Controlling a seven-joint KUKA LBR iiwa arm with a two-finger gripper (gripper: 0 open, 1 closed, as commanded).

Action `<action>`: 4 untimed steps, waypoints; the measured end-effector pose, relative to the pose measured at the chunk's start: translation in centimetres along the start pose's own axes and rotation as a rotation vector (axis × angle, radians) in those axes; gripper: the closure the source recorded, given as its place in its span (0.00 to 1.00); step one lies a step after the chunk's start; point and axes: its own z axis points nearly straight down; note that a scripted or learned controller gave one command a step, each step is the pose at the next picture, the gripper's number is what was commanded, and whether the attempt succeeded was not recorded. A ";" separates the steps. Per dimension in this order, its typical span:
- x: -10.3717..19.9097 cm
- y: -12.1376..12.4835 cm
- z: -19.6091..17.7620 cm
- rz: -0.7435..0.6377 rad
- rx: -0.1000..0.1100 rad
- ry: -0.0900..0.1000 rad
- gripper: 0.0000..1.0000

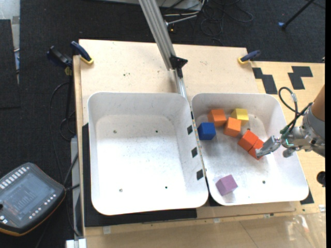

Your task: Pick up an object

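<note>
Several small blocks lie in the right bin [289, 187]. A blue block [207, 130] sits near the divider. An orange block [218, 117], a yellow block [239, 114] and a second orange block [233, 126] cluster at the back. A red-orange block [250, 140] lies right of them, and a purple block [226, 184] rests alone near the front. My gripper [265, 149] reaches in over the right wall, low in the bin, its tip against the right side of the red-orange block. Nothing is lifted.
The left bin [103, 200] stands beside the right one, with black tabs along the shared wall. A metal pole [158, 27] slants down to the bins' back edge. Clamps sit at the board's back corners. A pendant [26, 198] lies at the lower left.
</note>
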 end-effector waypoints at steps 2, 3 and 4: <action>0.3 0.7 10.7 0.001 0.006 0.002 0.00; 0.3 0.7 11.2 0.001 0.001 0.000 0.00; 0.3 0.8 10.1 0.000 -0.002 0.000 1.00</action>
